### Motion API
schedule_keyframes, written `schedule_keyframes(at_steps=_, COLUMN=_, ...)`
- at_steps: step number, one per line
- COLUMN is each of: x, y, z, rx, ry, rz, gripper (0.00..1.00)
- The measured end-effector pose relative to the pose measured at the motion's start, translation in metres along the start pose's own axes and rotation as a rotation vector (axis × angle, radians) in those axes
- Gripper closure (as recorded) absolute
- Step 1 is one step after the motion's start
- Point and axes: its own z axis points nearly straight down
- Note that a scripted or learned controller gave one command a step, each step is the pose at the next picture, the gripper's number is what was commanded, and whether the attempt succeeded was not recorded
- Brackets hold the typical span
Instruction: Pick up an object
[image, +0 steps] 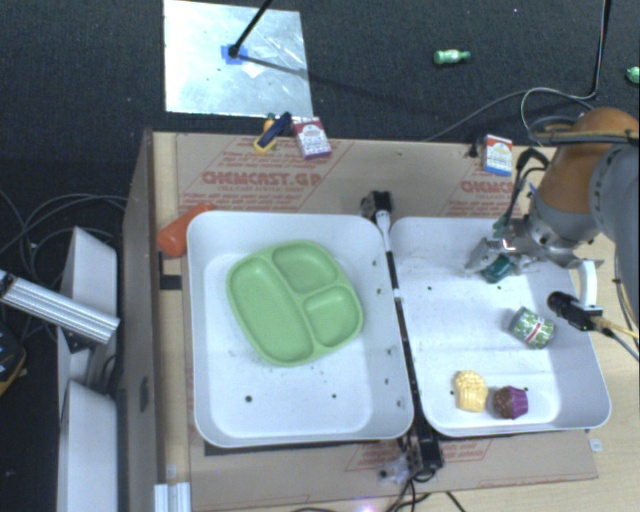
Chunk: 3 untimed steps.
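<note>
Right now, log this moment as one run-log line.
gripper: low in right bin, upper part, grasp unclear | can, corn, purple toy: lying loose | left bin: green tray

Divided plate (294, 302) in left bin (215, 400), can (531, 327), corn (469, 390), cupcake (510, 402) in right bin (590, 395)

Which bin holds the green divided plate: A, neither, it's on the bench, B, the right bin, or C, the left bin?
C: the green divided plate lies flat inside the left bin, while the right bin holds small items.
</note>
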Motion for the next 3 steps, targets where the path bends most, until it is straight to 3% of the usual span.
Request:
schedule_keyframes(at_steps=1, x=0.000, y=0.002, z=-0.012, rx=-0.005, ry=-0.001, rz=-0.002, gripper=1.00)
schedule_keyframes(at_steps=2, x=0.058, y=-0.036, z=-0.073, rx=-0.003, ry=0.001, rz=-0.004, gripper=1.00)
schedule_keyframes(at_steps=3, x=0.135, y=-0.038, z=-0.107, rx=-0.002, ry=0.001, rz=-0.004, gripper=1.00)
